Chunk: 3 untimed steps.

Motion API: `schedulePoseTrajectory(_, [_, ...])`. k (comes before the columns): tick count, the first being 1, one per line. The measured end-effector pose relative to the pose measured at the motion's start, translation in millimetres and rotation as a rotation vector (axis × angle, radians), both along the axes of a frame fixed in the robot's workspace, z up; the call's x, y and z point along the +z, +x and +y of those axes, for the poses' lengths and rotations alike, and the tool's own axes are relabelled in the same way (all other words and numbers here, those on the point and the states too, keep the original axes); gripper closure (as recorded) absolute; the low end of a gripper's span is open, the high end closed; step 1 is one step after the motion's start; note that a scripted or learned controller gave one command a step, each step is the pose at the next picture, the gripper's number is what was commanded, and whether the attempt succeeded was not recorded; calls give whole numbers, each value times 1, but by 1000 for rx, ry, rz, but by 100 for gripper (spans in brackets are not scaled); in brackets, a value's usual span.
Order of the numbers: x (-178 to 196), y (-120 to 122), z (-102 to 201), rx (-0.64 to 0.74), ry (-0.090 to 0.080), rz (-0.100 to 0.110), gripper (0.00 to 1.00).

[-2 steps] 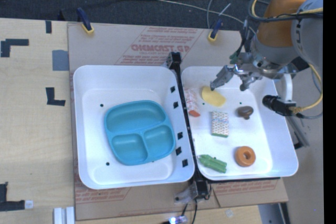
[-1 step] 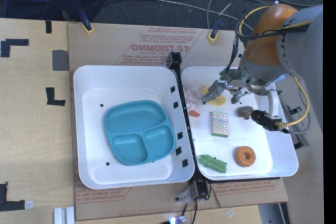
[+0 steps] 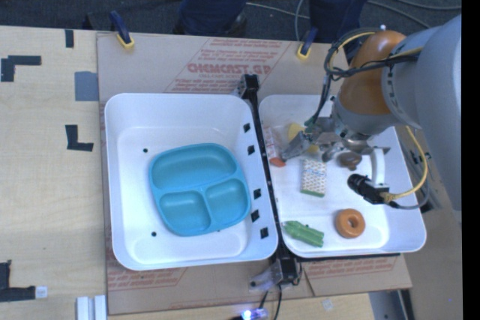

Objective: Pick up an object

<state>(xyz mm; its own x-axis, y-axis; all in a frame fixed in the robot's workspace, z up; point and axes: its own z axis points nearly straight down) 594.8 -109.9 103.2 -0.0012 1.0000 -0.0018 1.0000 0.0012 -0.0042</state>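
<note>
- On your left sits the left bin (image 3: 120, 161), holding a blue divided plate (image 3: 199, 187) that lies flat, a little toward the bin's near side.
- A black divider (image 3: 259, 161) runs between the two bins.
- In the right bin (image 3: 405, 236) you'll find a green object (image 3: 304, 233) near the front left corner, and a brown doughnut-shaped ring (image 3: 350, 223) just to its right, apart from it.
- A small patterned packet (image 3: 314, 177) lies mid-bin, above the green object.
- The gripper (image 3: 304, 145) hangs low over the bin's upper left part, just above the packet, beside some small yellowish and red items too blurred to name.
- Whether the jaws are spread or closed, you cannot tell here.
- The arm (image 3: 390, 86) comes in from your right, its orange band uppermost.
</note>
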Motion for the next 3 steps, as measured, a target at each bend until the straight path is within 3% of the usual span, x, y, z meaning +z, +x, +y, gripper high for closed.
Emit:
schedulePoseTrajectory(1, [12,1,1,2,1,-2,100])
schedulePoseTrajectory(2, [73,4,-5,0,1,-8,100])
schedulePoseTrajectory(3, [107,5,-5,0,1,-6,100])
